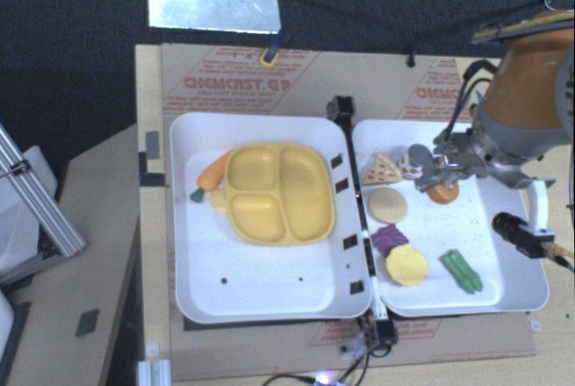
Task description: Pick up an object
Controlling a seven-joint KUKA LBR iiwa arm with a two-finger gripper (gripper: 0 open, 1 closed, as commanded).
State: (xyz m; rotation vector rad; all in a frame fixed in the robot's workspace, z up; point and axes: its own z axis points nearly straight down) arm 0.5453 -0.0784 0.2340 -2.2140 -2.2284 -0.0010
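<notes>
Nearest, in the right bin [517, 290]: green bean pod [461, 271], yellow round piece [407, 266], purple piece [389, 239], all untouched. Further in, a tan disc [387, 204] and a sandwich wedge [383, 169]. Low beside them, gripper [437, 177], right over an orange piece [443, 191]; cannot tell whether open or closed. Nothing lifted yet, so pick probably undone. Left bin [202, 285]: yellow tray [274, 194], carrot [213, 171].
</notes>
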